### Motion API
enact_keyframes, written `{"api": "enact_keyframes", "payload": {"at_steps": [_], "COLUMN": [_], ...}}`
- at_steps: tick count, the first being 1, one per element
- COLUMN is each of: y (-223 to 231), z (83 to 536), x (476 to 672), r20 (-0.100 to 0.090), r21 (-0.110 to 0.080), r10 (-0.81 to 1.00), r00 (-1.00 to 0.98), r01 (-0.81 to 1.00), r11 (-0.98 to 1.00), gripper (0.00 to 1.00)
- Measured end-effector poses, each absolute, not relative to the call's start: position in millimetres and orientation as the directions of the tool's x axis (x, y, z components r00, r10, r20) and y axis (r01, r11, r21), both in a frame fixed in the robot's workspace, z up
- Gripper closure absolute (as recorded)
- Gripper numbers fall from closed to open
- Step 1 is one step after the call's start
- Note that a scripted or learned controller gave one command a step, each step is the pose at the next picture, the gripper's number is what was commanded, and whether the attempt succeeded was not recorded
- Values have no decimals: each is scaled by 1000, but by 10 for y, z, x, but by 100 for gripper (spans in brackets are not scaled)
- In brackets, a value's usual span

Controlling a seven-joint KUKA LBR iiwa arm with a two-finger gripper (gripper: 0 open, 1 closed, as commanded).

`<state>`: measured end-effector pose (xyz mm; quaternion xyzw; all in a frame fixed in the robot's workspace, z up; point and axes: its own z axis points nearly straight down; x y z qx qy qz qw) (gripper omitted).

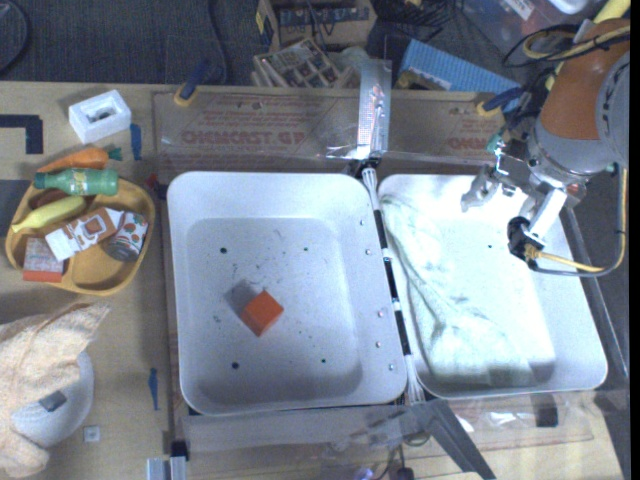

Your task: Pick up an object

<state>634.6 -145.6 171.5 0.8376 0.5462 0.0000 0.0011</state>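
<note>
An orange cube (263, 312) lies near the middle of the left bin (195, 208), with a grey shadow at its upper left. My gripper (499, 215) hangs over the far right part of the right bin (590, 353), well away from the cube. Its two fingers (474, 194) are spread apart, so it is open with nothing between them. A yellow cable trails from the wrist toward the right. A crumpled pale sheet (430, 288) lies along the right bin's left side and floor.
A yellow bowl (100, 278) of toy food stands left of the bins, with a white box (99, 115) behind it and a beige cloth (45, 363) in front. Cardboard panels (260, 128) stand behind both bins.
</note>
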Motion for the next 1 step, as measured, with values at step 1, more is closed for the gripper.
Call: {"api": "enact_keyframes", "payload": {"at_steps": [1], "y": [-2108], "z": [1881], "x": [6059], "r20": [-1], "r21": [0], "r10": [941], "r00": [338], "r01": [941], "r11": [-338], "gripper": [0]}}
